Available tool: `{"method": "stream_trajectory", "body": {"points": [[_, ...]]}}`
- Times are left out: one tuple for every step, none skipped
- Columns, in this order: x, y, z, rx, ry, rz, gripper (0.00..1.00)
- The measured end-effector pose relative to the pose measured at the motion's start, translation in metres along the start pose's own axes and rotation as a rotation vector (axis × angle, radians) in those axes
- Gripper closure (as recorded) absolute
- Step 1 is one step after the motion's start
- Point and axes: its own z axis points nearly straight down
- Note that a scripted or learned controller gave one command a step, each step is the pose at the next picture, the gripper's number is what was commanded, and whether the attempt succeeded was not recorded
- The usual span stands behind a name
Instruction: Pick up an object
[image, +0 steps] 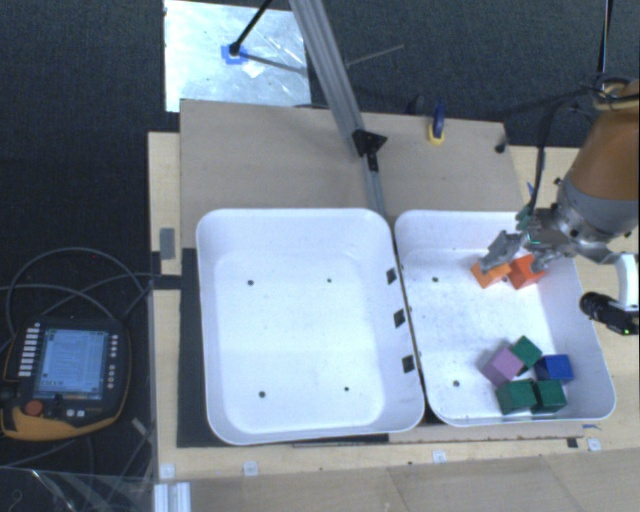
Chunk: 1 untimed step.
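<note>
The orange blocks (508, 272), seemingly two set close together, lie in the upper part of the right bin (440, 400), near its far wall. They look like the thing being gone for. The claw (515, 250) hangs right over them, its grey fingers (497, 250) spread on either side of the pair, so it is open. From this slant I cannot tell whether the fingertips touch the blocks or sit just above them. Nothing is clamped yet.

My reading is that the approach is done and the grasp itself is the step in hand. The next move calls for the fingers to settle low enough to bracket one block, then close squarely on it and lift straight up. The two orange pieces lying so close is the risk: the fingers may land on both, or push one aside and close on air.

Toward the near right corner of the right bin, well apart from the claw, sits a cluster: a purple block (502, 365), green blocks (530, 395) and a blue block (556, 368), touching or nearly so. The left bin (215, 300) stands beside the right bin, their walls meeting. A pendant (68, 378) rests far left of it on the tabletop (270, 150).
</note>
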Motion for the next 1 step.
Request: {"method": "stream_trajectory", "body": {"points": [[0.0,0.0,-0.0001,0.0,0.0,0.0,0.0]]}}
